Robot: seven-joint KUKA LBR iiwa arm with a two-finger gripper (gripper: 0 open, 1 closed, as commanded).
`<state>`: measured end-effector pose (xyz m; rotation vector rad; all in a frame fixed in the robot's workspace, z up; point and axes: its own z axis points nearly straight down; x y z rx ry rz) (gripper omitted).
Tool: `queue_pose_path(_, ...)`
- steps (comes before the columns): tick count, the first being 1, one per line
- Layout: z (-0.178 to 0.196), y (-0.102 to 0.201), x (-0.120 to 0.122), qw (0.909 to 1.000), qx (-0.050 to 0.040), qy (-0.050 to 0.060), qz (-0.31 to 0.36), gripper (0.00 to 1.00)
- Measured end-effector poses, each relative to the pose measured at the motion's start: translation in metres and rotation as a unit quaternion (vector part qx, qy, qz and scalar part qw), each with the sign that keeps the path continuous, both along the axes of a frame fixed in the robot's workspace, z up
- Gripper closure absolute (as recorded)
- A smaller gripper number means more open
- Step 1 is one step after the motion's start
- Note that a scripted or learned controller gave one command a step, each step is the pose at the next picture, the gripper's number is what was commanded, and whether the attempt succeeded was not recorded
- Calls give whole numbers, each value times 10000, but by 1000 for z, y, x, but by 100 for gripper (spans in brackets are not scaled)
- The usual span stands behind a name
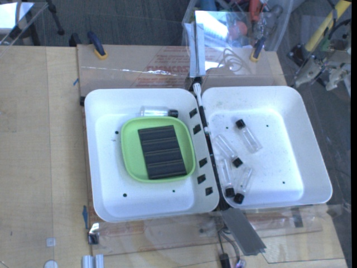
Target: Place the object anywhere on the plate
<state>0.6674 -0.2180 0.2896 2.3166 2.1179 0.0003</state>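
Note:
A square green plate (129,149) lies in the middle of the left white bin (106,197). On the plate rests a dark grey ridged block (162,151), lying flat and covering most of its centre. Just behind the plate, against the bin's far wall, a clear vial (156,112) with a black cap lies on its side. The right white bin (304,149) holds several clear vials with black caps: one (247,135) towards the back, and others (227,149) (242,182) close to the wall shared with the left bin.
A row of black clips (199,149) runs along the divider between the bins. A clear box of mixed clutter (240,10) stands behind them. Clamps (98,48) (257,50) hold a plastic sheet at the back. The wooden bench (39,149) extends to the left.

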Motion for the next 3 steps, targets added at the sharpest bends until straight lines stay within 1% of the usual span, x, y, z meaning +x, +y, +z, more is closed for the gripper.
queue_pose_path(1,17,1,0,9999,-4,-12,-140,0)
queue_pose_path(2,47,-1,0,9992,-2,-7,-409,0)
queue_pose_path(3,52,1,-1,9985,-5,-12,-543,0)
